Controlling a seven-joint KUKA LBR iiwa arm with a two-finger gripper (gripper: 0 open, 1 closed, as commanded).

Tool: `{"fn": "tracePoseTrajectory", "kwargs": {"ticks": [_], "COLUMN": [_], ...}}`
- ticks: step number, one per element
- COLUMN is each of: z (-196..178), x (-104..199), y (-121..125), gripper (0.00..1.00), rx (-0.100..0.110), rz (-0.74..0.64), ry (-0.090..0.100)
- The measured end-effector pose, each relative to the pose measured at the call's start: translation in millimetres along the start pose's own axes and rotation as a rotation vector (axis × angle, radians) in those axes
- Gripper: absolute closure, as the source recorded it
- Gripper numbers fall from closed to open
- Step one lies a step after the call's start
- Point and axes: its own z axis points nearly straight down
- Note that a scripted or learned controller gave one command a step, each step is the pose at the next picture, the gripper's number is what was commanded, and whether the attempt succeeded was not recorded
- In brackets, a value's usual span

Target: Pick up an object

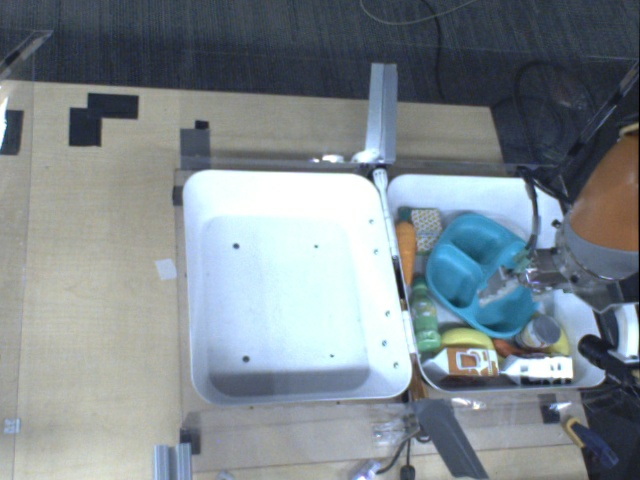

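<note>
Teal plastic divided dish [470, 268], a shallow two-compartment bowl, lies tilted in the right white bin [505, 190] at centre right of the frame, resting on top of other clutter. It looks light, stiff and smooth, so probably slippery; its thin rim or the ridge between its two wells seems the best place to pinch. The tool [512, 280] hangs over the dish's right-hand edge, just at or touching the rim, reaching in from the grey arm with its orange band [605, 213] at the right of the frame. Whether it is spread or closed, and whether it grips anything, I cannot tell. Around the dish lie an orange carrot-shaped toy [405, 250] along the bin's left wall, a green bottle [425, 318] below it, and a yellow item [467, 338] near the lower wall. The left white bin [285, 283] sits just beside it on the wooden tabletop [90, 298]
</note>
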Motion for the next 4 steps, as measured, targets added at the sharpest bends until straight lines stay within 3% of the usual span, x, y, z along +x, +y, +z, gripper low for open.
{"fn": "tracePoseTrajectory", "kwargs": {"ticks": [1,2,3,4], "z": [73,59,-22,-39], "x": [-36,-26,-14,-32], "y": [84,90,40,53], "gripper": [0.00,1.00,1.00,1.00], "rx": [0.012,0.012,-0.002,-0.001], "rz": [0.119,0.104,0.215,0.196], "ry": [0.015,0.030,-0.001,-0.001]}}
